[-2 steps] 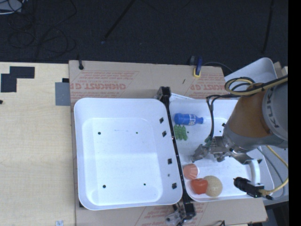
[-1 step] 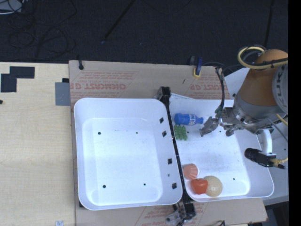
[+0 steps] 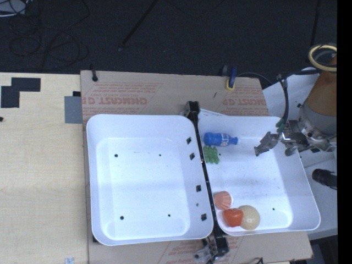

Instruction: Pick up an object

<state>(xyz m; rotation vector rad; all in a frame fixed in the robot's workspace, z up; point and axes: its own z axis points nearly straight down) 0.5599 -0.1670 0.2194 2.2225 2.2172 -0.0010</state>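
The claw (image 3: 278,143) hovers with fingers spread and nothing between them at the right bin's (image 3: 297,202) upper right; the arm is cut off at the frame's right edge. The blue bottle (image 3: 220,139) lies at the bin's upper left.

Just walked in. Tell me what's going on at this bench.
A grey KUKA arm reaches in from the right, its gripper hanging over the upper right part of the right bin with nothing between its fingers. That bin holds a blue bottle lying on its side near the top left, a small green object just below it, and three rounded items in the lower left corner: a pink one, a red one and a pale yellow one. Nothing has been picked up yet.
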